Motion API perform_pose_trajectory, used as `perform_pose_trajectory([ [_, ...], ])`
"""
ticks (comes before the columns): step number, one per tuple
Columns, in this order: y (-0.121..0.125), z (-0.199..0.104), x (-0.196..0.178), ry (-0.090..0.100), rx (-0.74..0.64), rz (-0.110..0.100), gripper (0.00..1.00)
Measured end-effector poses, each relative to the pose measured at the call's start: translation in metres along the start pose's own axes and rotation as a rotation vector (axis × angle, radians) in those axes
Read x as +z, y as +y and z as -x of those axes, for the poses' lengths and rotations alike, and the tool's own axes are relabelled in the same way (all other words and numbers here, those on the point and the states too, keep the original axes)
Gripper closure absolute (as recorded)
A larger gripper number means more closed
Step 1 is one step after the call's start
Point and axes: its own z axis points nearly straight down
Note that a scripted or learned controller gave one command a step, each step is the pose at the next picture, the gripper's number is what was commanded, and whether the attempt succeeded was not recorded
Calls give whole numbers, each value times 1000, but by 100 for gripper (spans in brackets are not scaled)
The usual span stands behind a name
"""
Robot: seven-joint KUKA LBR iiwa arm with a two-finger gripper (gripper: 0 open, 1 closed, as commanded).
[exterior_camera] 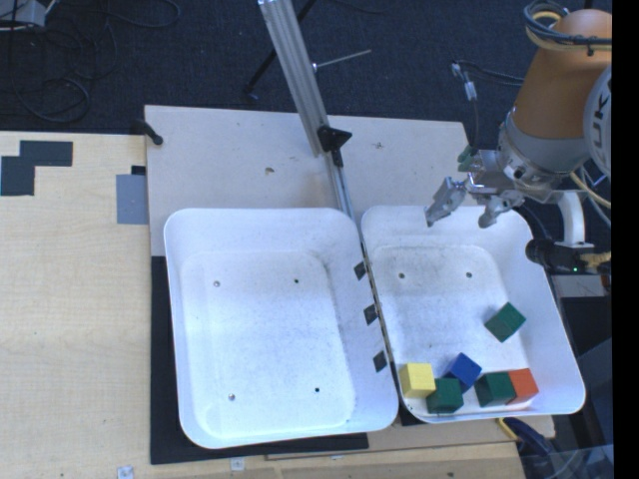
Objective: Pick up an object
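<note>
End effector [464,205] hangs over the far rim of the right bin [439,230], fingers spread apart, nothing between them. One finger points down-left toward the bin's far left corner; the other sits just right of it, nearer the arm's wrist. Orange band and grey links rise behind it at the upper right.

Candidate objects all lie in the right bin, well apart from the end effector, toward the near side. A green cube [505,321] sits alone by the right wall, tilted. Along the near rim is a cluster: yellow cube [417,378], blue cube [463,368], a dark green cube [445,395] touching both, another green cube [493,389], and an orange cube [522,382] just beside that.

Left bin [190,267] sits alongside on the bench [230,158]. A slanted aluminium bar [300,78] rises from between the bins.

Step in hand, as judged: pre-grasp, target not yet approached. Next move calls for travel toward the near side of the right bin, then descent. The lone green cube looks the easier pick; the cluster leaves little finger room, and the bin wall crowds it.
</note>
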Motion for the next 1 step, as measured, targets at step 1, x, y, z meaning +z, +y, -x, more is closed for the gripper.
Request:
perform_pose_trajectory([
  [1,-51,52,108,0,5,-9,0],
])
